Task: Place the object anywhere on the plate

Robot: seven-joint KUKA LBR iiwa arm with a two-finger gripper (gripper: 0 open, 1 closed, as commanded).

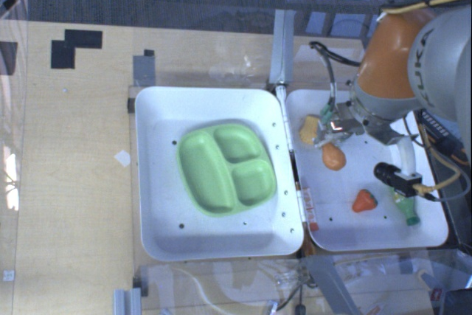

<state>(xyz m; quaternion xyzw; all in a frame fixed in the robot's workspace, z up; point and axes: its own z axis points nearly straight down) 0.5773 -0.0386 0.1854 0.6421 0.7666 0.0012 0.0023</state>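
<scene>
Camera view, plate [225, 167]: green, three compartments, left bin [158, 232].
Object: yellow block [309, 130], right bin [383, 234], beside orange ball [334, 156].
Gripper [333, 125]: over the block; grip hidden, cannot tell.

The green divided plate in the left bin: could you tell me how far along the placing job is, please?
Nothing looks done yet: the green divided plate carries no object. In hand, the gripper hovers in the right white bin near the yellow piece and the orange rounded piece. Grasping, carrying and placing are left.
</scene>
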